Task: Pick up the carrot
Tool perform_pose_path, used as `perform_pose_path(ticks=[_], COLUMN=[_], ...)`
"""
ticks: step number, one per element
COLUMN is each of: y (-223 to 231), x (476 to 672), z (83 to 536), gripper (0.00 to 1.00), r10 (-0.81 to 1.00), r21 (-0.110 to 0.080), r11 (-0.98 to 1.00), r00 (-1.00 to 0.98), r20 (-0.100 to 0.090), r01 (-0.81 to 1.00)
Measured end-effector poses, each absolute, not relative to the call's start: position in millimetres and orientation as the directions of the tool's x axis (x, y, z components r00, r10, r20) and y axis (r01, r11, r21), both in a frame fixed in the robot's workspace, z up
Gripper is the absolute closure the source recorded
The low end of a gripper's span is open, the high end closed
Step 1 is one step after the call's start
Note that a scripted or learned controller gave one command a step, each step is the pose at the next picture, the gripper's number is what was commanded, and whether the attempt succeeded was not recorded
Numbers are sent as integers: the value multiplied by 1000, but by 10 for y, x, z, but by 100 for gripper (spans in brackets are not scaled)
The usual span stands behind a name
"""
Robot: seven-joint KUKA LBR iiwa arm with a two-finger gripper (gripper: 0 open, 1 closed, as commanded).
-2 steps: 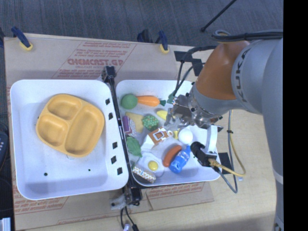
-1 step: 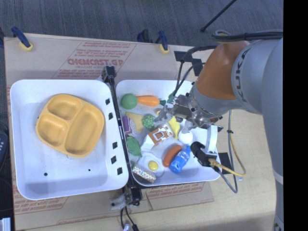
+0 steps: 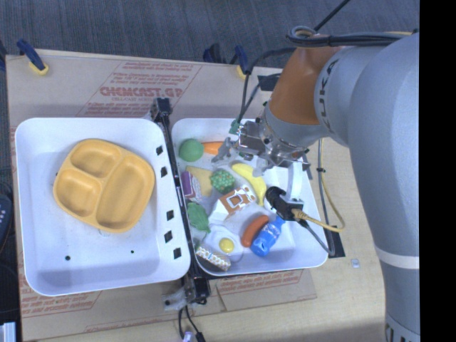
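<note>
Carrot [image 3: 212, 147] near bin's [image 3: 313, 256] far rim

orange carrot [image 3: 212, 147], yellow tray [image 3: 104, 184]

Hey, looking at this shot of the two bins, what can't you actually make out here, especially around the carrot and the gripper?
- Carrot: one orange end shows in the camera view; the rest lies behind the gripper.
- Gripper: its fingertips blur into the metal wrist hardware, so their state is unreadable.
- Right bin: its far right corner is covered by the arm.
- Small toys under the gripper: too crowded and small to identify.
</note>
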State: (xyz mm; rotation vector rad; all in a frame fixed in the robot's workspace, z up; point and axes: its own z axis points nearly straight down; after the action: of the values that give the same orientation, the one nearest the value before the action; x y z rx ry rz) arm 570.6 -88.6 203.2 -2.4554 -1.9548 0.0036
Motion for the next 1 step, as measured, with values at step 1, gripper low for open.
perform_pose_path(ticks=[1], y=[-920], x=[6350], z=[1174], gripper=[0], r10=[911], r21=[-3], r11=[-411], r00=[411], r20=[-3], r01=[911])
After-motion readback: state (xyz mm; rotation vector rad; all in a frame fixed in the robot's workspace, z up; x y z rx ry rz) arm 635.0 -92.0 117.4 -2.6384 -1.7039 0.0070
